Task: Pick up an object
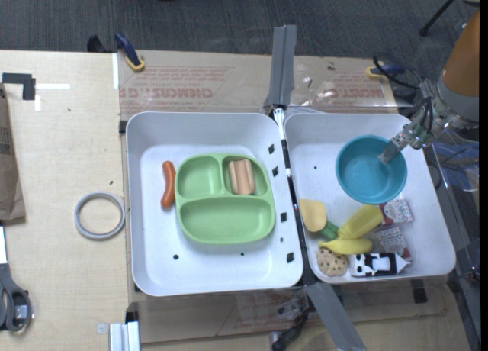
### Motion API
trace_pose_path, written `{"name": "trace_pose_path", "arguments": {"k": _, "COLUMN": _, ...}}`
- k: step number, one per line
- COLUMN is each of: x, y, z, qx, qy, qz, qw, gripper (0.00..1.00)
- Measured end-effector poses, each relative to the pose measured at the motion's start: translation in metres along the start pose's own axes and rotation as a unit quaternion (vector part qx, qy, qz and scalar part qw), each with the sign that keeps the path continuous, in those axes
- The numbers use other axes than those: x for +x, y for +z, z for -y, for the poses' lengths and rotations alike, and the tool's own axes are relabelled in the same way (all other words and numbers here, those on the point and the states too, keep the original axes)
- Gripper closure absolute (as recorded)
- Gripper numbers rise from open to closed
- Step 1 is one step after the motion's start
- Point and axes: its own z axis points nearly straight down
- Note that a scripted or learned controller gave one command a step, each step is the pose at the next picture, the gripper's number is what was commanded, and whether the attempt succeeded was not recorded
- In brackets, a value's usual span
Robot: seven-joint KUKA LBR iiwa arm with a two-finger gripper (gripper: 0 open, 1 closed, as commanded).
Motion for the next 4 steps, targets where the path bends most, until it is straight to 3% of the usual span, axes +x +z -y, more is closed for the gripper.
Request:
{"name": "trace_pose_path", "arguments": {"k": 1, "x": 0.034, "y": -0.101, "z": -0.037, "qx": -0.001, "qy": -0.142, "qz": 0.001, "qw": 0.9899, "gripper": 1.00}}
{"name": "trace_pose_path", "arguments": {"k": 2, "x": 0.020, "y": -0.032, "z": 0.033, "qx": -0.001, "qy": -0.304, "qz": 0.000, "qw": 0.9526, "gripper": 1.00}}
{"name": "trace_pose_path", "arguments": {"k": 3, "x": -0.009, "y": -0.108, "z": 0.018, "qx": -0.002, "qy": -0.510, "qz": 0.002, "qw": 0.8602, "gripper": 1.00}}
{"name": "trace_pose_path", "arguments": {"k": 4, "x": 0.048, "y": -0.008, "z": 0.031, "qx": -0.001, "qy": -0.553, "qz": 0.001, "qw": 0.8334, "gripper": 1.00}}
